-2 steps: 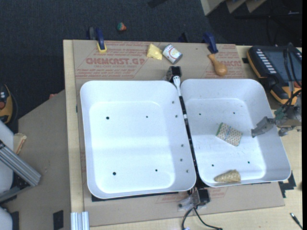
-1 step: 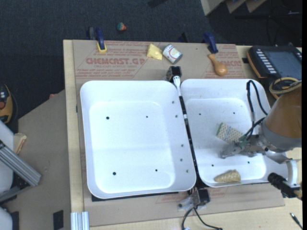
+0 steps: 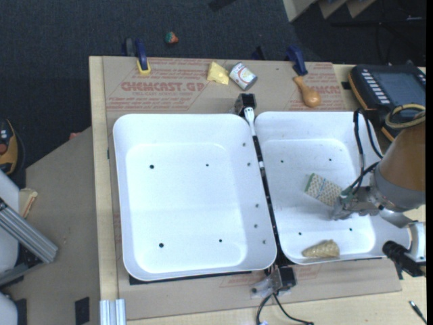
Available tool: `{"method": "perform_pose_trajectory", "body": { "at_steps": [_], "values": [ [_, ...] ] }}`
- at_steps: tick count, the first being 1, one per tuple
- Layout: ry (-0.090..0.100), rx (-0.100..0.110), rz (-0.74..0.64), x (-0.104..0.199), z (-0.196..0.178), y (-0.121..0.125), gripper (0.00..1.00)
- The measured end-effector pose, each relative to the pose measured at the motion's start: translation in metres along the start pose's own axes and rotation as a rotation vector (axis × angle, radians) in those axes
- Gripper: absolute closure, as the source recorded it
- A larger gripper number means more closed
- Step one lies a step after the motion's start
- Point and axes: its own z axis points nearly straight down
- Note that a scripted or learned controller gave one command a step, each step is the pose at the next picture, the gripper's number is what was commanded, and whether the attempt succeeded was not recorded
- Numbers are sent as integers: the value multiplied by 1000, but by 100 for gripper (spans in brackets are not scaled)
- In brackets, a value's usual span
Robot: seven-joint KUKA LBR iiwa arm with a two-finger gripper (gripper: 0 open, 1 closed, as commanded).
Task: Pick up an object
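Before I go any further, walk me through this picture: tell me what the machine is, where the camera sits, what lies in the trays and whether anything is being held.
The picture comes from one camera fixed above a bench, looking down at a slant. On the bench sit two shallow white trays side by side: the left bin and the right bin. The grey and orange shape at the right is the robot arm, reaching into the right bin. Its gripper, the two-finger tool at its tip, is down low beside a speckled flat piece, close to its edge. I cannot tell from here whether it has hold of it. A tan lump lies near the front wall of that bin. Behind the bins, on the board, lie a yellow wedge, a small white box and a wooden-looking handled piece.
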Motion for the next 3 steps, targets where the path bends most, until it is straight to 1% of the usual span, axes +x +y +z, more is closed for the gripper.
{"method": "perform_pose_trajectory", "body": {
  "at_steps": [1, 2, 3],
  "values": [
    [-7, -8, 2, -57, -106, 2, 100],
    [8, 9, -8, 20, -72, 0, 100],
    [1, 2, -3, 15, -84, 0, 100]
  ]
}}
